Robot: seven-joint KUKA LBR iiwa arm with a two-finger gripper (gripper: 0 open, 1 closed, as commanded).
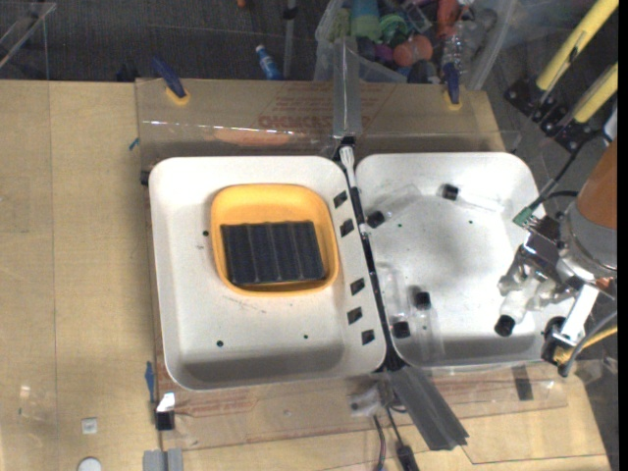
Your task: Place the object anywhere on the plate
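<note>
**Tool waits at the right bin's edge, dark slab already on the yellow plate**

Over at the right, the metal two-finger tool (535, 307) hangs above the near right corner of the right-hand shallow white bin (461, 234); from here I cannot tell whether it is open or closed, and nothing shows in its grip. Above it rises the grey arm with its orange band (599, 199). The bin below it carries three small black fittings on its floor.

Across the divider, where four black clips line the shared rim, sits the left-hand shallow white bin (186, 341). In it lies one rounded yellow plate (270, 201), and flat on the plate rests one dark ribbed rectangular object (273, 253), well apart from the tool.

Both bins stand on the pale wooden counter (69, 263). Behind them, a clear tub of colourful toys (412, 18) stands past the far edge.
</note>
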